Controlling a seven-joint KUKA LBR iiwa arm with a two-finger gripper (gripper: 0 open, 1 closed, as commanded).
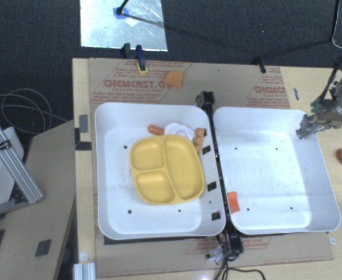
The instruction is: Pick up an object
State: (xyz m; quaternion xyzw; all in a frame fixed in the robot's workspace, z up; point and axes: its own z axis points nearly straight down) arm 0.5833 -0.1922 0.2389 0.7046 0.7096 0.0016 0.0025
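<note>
Hovering gripper [304, 130]: positioned over the upper right rim of the right bin [311, 214]; finger spacing too small and blurred to judge; nothing visible between them.
Arm: cut off by the right frame edge.
Left bin [110, 156]: contains 1 yellow 3-compartment plate [166, 169], tilted.
Sausage [156, 130]: orange, just beyond the plate's far edge.
White object [179, 130]: partly hidden behind the plate; shape unclear.
Tan block [199, 136]: near the divider, beside the plate's far right corner.
Orange piece [233, 202]: at the right bin's near left edge.
Orange block [174, 77]: on the bench, outside both bins.
</note>
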